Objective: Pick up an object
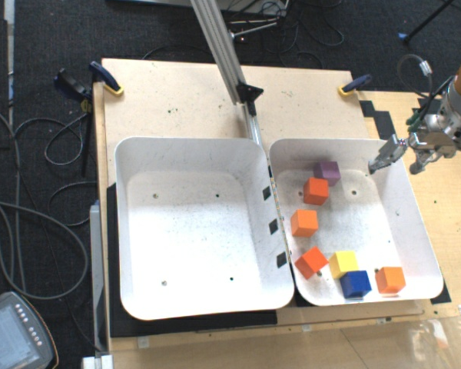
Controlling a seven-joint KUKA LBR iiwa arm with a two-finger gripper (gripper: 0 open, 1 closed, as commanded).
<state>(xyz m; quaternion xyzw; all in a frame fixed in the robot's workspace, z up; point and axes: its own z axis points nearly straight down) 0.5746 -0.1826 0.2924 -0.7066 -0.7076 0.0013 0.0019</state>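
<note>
Since all cubes sit in the right bin [415, 221], my end effector [403, 156] hangs open w/ nothing held over its far-right rim, nearest the purple cube [328, 172] & orange cube [316, 191].

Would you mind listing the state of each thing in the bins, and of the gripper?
Gripper: fingers open, holding nothing, over the right bin's far right rim.
Purple cube: loose, touching an orange cube.
Middle orange cube: loose, alone.
Tilted orange cube: against the yellow cube.
Blue cube: touching the yellow cube.
Right orange cube: loose, near the front rim.
</note>
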